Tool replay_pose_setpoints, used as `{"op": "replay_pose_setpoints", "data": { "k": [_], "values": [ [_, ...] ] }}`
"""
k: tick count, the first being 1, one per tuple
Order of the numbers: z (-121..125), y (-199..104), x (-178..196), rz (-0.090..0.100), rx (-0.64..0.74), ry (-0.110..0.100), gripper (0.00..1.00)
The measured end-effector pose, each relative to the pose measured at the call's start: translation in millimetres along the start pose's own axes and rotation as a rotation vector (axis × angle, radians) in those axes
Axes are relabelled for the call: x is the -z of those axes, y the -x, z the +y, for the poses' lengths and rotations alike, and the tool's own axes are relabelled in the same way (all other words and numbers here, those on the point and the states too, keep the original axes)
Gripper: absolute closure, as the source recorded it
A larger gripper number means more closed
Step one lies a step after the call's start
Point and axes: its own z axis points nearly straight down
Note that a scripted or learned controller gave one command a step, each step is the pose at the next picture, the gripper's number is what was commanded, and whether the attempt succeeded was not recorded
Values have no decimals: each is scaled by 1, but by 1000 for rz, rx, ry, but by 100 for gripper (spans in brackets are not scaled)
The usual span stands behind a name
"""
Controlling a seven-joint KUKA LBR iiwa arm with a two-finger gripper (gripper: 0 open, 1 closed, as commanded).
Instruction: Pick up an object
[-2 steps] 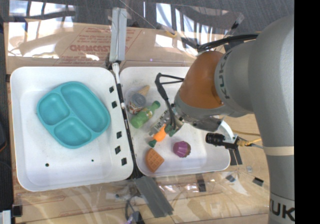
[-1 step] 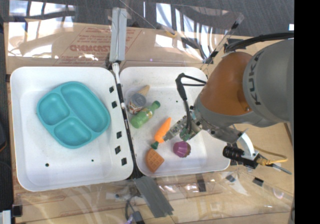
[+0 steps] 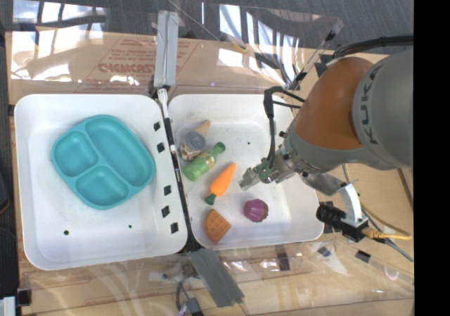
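Observation:
My gripper (image 3: 256,177) hangs over the right bin (image 3: 295,226), just right of an orange carrot (image 3: 223,179) and above a purple round toy (image 3: 256,210). Nothing shows in its grasp. Left of the carrot lies a green bottle (image 3: 202,165), with a grey round can (image 3: 193,143) and a beige cone (image 3: 202,127) behind it. A brown waffle piece (image 3: 216,225) sits near the bin's front wall.
The left bin (image 3: 42,237) holds a teal divided plate (image 3: 103,160). A ridge with black clips (image 3: 171,167) separates the two bins. The arm's orange and grey body (image 3: 344,117) covers the right bin's far right side.

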Motion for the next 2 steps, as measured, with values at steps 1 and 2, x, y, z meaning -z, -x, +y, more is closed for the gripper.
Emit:
{"op": "replay_pose_setpoints", "data": {
  "k": [1,2],
  "values": [
    [4,-11,-10,3,175,-2,100],
    [36,-111,-33,5,256,-4,100]
  ]
}}
